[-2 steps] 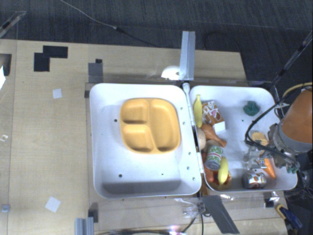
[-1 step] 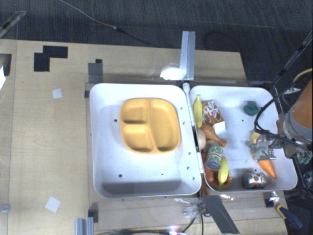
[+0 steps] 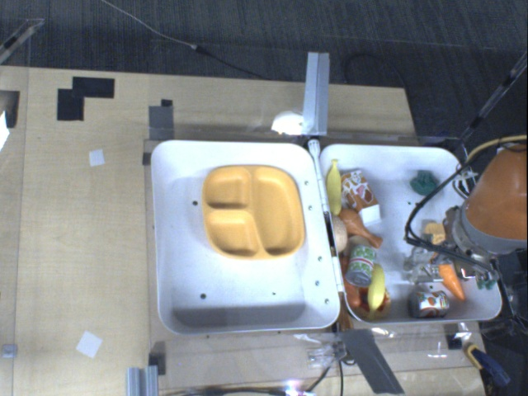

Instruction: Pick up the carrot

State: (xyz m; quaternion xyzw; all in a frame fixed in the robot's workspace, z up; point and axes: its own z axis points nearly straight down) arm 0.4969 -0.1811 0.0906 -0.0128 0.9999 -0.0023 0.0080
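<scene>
The end effector (image 3: 441, 272) is working low in the right bin (image 3: 396, 151), its metal parts lying against the carrot (image 3: 451, 280) near the bin's lower right corner (beside a small can (image 3: 428, 304)). Whether it is gripping cannot be told; the carrot is apparently resting on the bin floor, so the lift is judged outstanding.

A yellow divided plate (image 3: 250, 211) sits in the left bin (image 3: 177, 246); two bananas (image 3: 333, 186) line the right bin's (image 3: 396, 149) left wall.
</scene>
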